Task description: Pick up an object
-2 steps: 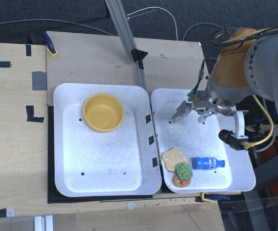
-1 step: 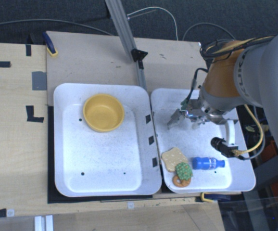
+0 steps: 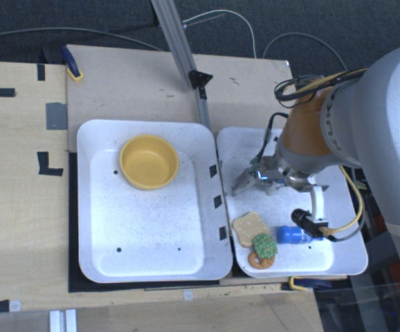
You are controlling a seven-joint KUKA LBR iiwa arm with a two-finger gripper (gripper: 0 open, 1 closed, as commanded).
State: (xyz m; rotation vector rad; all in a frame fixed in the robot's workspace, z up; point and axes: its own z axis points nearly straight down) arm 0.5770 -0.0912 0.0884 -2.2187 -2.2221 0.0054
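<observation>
A grey arm (image 3: 352, 126) with an orange band reaches in from the right over the right bin (image 3: 349, 254), its gripper (image 3: 250, 180) hanging low above the bin's upper left part, near the wall shared with the left bin (image 3: 89, 199). Whether the fingers are spread or closed cannot be told from this angle, and nothing shows between them. The objects lie apart from the gripper, toward the near edge of the right bin: a tan bread slice (image 3: 250, 227), a green lump (image 3: 264, 244) resting on a pretzel (image 3: 260, 259) just beside it, and a blue piece (image 3: 291, 235) to their right. In the left bin a yellow bowl (image 3: 149, 161) sits upright in the upper part.
</observation>
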